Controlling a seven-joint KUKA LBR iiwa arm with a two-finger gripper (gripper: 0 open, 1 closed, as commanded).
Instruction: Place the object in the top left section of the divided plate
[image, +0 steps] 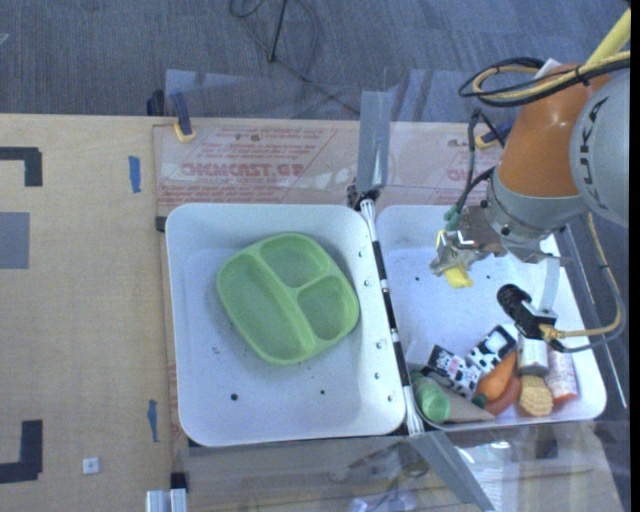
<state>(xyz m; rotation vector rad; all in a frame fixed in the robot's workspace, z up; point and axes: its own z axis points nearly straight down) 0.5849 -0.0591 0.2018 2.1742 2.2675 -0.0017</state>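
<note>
Plate (288, 297) sits in the left bin (195, 400), all sections bare. Gripper (456, 256) hangs over the right bin (590, 400), a yellow object (458, 277) at its tip; fingers' state: cannot tell. Grasp unconfirmed; carry and placement remain.

board (262, 163): red print "CHEMCAST" | arm (590, 125): "KUKA", partly cut off
</note>
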